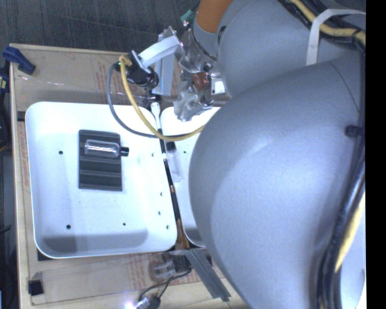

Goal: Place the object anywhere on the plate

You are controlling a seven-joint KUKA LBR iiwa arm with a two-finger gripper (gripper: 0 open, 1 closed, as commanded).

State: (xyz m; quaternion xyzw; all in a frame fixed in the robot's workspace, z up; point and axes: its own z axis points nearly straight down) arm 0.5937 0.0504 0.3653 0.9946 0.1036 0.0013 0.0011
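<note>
Looming closest is the grey arm (pixel 283 172), its bulky body covering most of the right bin (pixel 186 234) and filling the right half of the scene. Its orange band (pixel 222 2) is showing near the top, and below it the wrist hardware with the jaws (pixel 192 105) is hanging over the far edge of the right bin, close to the divide between the two bins; I cannot tell whether the jaws are apart or together. A yellow cable (pixel 141 118) and a black cable (pixel 116 108) are looping down from the wrist over the left bin (pixel 90 237). In that left bin, a dark ribbed plate (pixel 100 169) is lying flat, and a small shiny metal cylinder with a black tip (pixel 104 149) is resting across the plate's upper part. Both bins are sitting on the pale wooden worktop (pixel 71 63).
</note>
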